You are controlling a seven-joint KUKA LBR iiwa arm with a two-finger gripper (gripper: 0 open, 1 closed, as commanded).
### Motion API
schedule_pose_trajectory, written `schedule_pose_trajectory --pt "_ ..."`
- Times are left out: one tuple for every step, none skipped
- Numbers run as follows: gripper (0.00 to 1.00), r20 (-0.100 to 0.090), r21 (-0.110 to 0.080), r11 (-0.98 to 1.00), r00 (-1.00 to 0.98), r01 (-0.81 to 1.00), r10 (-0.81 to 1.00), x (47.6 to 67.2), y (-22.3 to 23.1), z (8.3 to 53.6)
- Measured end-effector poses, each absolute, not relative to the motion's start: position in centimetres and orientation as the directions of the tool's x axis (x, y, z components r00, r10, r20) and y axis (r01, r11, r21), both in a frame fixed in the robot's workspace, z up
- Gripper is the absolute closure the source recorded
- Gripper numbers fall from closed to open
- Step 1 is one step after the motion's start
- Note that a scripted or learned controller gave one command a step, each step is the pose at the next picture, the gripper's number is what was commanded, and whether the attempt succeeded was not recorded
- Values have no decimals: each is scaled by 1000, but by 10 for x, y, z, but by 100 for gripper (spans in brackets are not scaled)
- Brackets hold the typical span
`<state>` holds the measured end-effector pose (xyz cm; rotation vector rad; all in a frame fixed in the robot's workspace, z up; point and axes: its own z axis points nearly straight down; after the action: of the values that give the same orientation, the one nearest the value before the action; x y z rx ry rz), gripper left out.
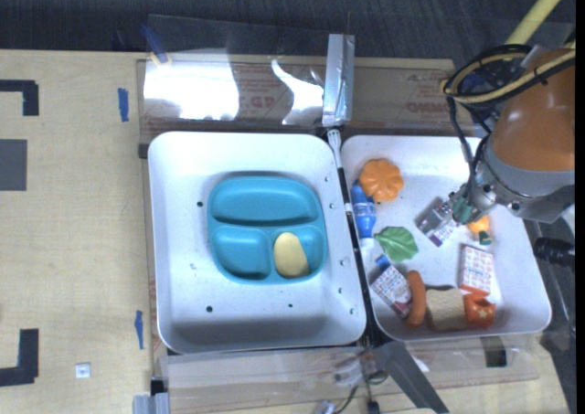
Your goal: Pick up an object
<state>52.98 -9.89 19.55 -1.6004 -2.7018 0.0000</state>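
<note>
The gripper (445, 217) hangs low near the right white bin's (535, 312) far right edge, just beside a small orange toy (482, 224). I cannot tell its grip.

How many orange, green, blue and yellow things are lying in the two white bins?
Orange: 3, a pumpkin, a sausage-shaped piece, a small piece
Green: 1, a leaf
Blue: 2, a divided tray, a bottle
Yellow: 1, a lemon
Total: 7
</note>
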Motion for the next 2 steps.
schedule_pose_trajectory --pt "100 -1 3 147 -147 989 989 577 -120 190" --pt "0 -1 3 147 -147 989 989 577 -120 190"
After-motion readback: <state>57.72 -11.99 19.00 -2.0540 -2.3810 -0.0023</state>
